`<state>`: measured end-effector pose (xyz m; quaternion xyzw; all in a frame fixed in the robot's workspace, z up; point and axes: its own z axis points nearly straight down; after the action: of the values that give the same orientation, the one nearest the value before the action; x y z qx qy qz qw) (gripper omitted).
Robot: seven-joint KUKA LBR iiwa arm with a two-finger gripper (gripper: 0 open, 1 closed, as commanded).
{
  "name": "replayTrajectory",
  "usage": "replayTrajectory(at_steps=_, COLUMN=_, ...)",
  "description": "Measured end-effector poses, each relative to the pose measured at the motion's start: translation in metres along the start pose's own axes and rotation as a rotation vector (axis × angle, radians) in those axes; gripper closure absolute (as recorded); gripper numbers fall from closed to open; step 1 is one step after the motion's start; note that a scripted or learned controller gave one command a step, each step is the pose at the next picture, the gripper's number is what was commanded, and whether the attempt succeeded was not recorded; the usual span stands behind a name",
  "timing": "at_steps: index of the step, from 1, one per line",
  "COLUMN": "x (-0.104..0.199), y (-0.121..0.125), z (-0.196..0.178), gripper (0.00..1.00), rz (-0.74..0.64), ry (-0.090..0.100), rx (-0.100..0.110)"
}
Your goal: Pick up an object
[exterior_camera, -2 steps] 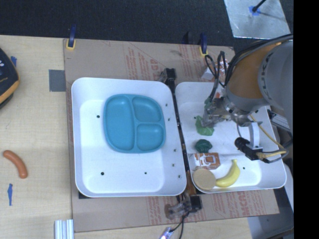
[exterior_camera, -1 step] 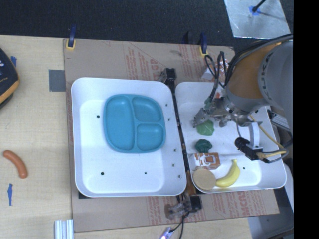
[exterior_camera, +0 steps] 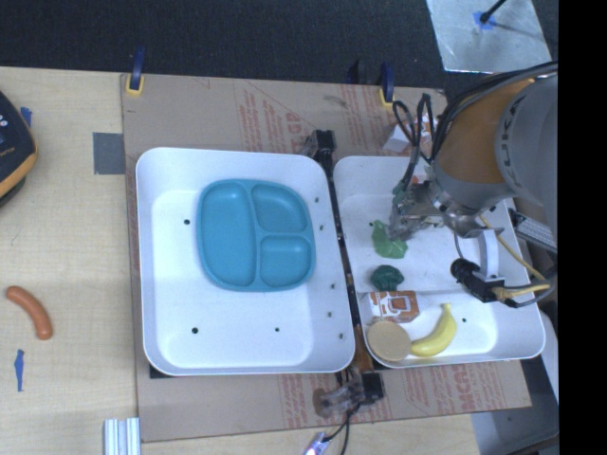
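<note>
In the right bin (exterior_camera: 360, 183) lie a light green leafy toy (exterior_camera: 388, 242), a dark green broccoli-like piece (exterior_camera: 385, 277), a yellow banana (exterior_camera: 434, 334), a tan round disc (exterior_camera: 387, 340) and a small orange-and-white packet (exterior_camera: 394, 303). My gripper (exterior_camera: 408, 219) reaches down from the grey and orange arm (exterior_camera: 488, 150) into this bin, its tip just above and right of the light green toy. I cannot make out whether it touches the toy.
The left bin (exterior_camera: 161, 254) holds a blue divided plate (exterior_camera: 256, 233). A toy sausage (exterior_camera: 30, 311) lies on the bench at far left, and a dark device (exterior_camera: 11, 150) sits at the left edge. Cables (exterior_camera: 493, 287) hang over the right bin's right side.
</note>
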<state>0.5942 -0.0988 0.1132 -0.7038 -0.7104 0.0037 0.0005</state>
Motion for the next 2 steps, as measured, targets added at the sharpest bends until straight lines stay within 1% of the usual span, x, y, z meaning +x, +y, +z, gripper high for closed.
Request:
replayTrajectory(at_steps=1, x=0.000, y=0.000, z=0.000, gripper=0.00, rz=-0.001, ry=0.000, rx=0.000)
replayTrajectory(at_steps=2, x=-0.007, y=0.005, z=0.022, gripper=0.00, rz=0.006, ry=0.003, rx=-0.001)
